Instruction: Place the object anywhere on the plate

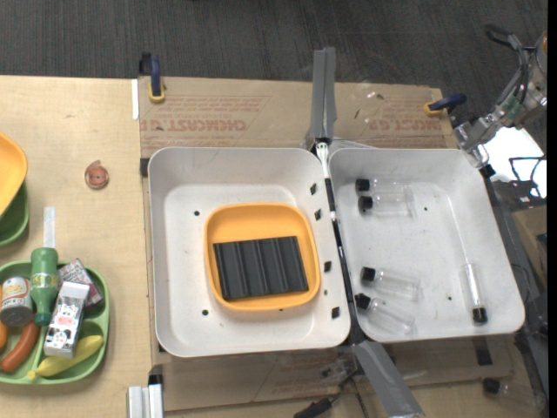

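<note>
An orange plate (259, 215) sits in the middle of the left bin (174, 320). A dark grey ribbed rectangular block (261, 266) lies flat on the plate and covers most of its floor. Several clear vials with black caps lie in the right bin (500, 233): two near its far left (387, 194), two near its front left (390, 290), and one at the front right (474, 293). My gripper (477, 142) hangs at the upper right, just past the far right corner of the right bin, well away from the plate and the vials. Nothing shows between its tips.
A green tray of toy food (52, 320) and stacked orange and green dishes (9, 190) stand on the wooden table at the left. A small pink disc (97, 175) lies there too. Clamps (152, 78) hold cardboard behind the bins. A metal post (324, 94) rises between them.
</note>
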Available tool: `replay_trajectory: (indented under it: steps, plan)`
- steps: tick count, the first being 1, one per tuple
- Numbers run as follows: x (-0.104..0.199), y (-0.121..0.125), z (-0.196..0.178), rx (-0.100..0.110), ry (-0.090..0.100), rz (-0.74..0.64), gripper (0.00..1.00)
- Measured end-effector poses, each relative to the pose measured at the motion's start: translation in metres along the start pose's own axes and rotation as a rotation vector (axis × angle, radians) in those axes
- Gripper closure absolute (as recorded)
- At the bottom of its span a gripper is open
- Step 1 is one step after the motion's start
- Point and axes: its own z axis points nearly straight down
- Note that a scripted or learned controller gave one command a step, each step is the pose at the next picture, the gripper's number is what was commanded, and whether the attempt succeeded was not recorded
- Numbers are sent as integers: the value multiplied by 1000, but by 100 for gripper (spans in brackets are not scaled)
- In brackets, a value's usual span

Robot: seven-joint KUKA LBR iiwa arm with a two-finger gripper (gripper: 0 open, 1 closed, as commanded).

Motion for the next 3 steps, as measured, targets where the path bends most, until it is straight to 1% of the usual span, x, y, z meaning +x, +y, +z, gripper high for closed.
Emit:
replay_trajectory:
  steps: [1,2,3]
  plan:
    - [0,0,-93,0,0,-229,100]
    - [-1,0,-93,0,0,-229,0]
    - [22,-45,-143,0,1,-446,0]
